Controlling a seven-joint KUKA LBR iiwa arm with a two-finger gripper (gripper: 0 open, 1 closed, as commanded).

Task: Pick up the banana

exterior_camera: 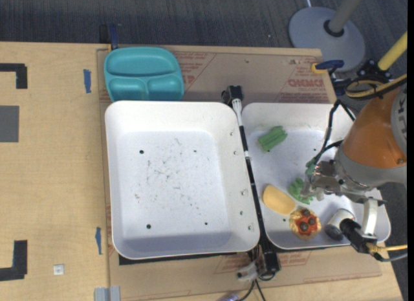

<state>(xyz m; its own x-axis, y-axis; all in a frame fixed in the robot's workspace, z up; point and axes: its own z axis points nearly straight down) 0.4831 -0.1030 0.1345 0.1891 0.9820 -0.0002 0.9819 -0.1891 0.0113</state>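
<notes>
Banana (280, 200): pale yellow, short and stubby, lying flat in the right bin (292, 122) near its left wall, well toward the near edge. Judged a toy piece: light, stiff, smooth-skinned and likely slippery, not fragile. Best hold judged across the narrow width at mid-length, where the sides run nearly parallel; the tapered ends would probably squirt out.

Desk (45, 183): tan board surface carrying both bins.

Left bin (123, 164): white, shallow, speckled floor; shares a raised divider edge with the right bin.

Arm (378, 141): grey with orange band, reaching in from the right, over the right bin's near right part.

Teal tray (142, 73): divided, behind the left bin.

Gripper (317, 183): low over the right bin, just right of the banana; whether its fingers are open or closed cannot be told.

Green piece (272, 137): far part of the right bin, well apart from the banana.

Orange-red item (305, 222): just beside the banana's near right end; crowds that side.

Small green item (297, 189): just beside the banana's right, under the gripper.

Open room: above the banana and toward the far side; left wall close.
</notes>
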